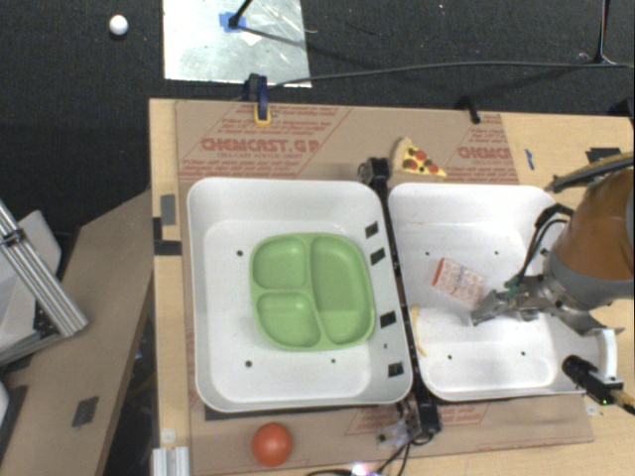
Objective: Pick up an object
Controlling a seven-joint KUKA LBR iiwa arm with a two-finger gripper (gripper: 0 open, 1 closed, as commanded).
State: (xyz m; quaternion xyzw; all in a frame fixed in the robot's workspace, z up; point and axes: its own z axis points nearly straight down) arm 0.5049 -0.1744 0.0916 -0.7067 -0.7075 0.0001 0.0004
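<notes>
Camera view: small flat white packet with red print (457,280) lies in right shallow white bin (476,370), up and left of grey two-finger gripper (486,312), just beside its tips; packet's long axis runs diag., upper-left to lower-right. Gripper tips sit close together, nothing between them (empty). Packet print too small to read. Brown board (298,137) behind bins reads "CHEMCAST GP"

arm's coming in from the right, orange band and grey wrist bent low, cables looping over it. the gripper (488,311) points left, angled down a bit, fingers look pinched close together with nothing visible between them
</notes>
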